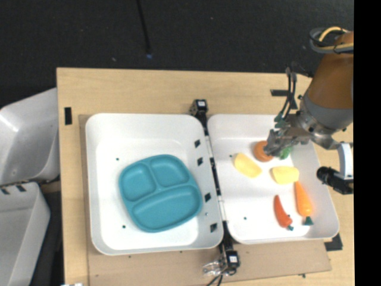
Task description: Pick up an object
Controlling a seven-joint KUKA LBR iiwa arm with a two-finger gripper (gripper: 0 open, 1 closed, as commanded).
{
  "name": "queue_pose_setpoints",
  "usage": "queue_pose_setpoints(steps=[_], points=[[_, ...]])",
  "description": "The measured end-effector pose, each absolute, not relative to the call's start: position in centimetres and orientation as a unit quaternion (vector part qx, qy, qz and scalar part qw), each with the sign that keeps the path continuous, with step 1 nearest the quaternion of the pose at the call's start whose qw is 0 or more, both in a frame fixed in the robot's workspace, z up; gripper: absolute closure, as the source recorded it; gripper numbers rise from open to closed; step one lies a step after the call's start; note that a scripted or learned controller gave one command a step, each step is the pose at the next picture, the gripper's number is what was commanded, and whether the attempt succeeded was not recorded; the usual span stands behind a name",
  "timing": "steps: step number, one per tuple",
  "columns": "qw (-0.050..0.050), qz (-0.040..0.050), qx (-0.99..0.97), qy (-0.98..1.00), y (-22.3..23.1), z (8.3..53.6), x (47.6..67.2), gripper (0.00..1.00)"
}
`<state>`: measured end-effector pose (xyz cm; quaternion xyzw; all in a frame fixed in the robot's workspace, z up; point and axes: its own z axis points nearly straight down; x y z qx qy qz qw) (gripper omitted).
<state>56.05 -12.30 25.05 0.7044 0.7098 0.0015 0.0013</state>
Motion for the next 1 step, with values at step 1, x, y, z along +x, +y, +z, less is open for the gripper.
queue_pose_setpoints(steps=[1], points=[[0.000,0.0014,0.704,0.710,-6.66,25.91,55.94,1.00]])
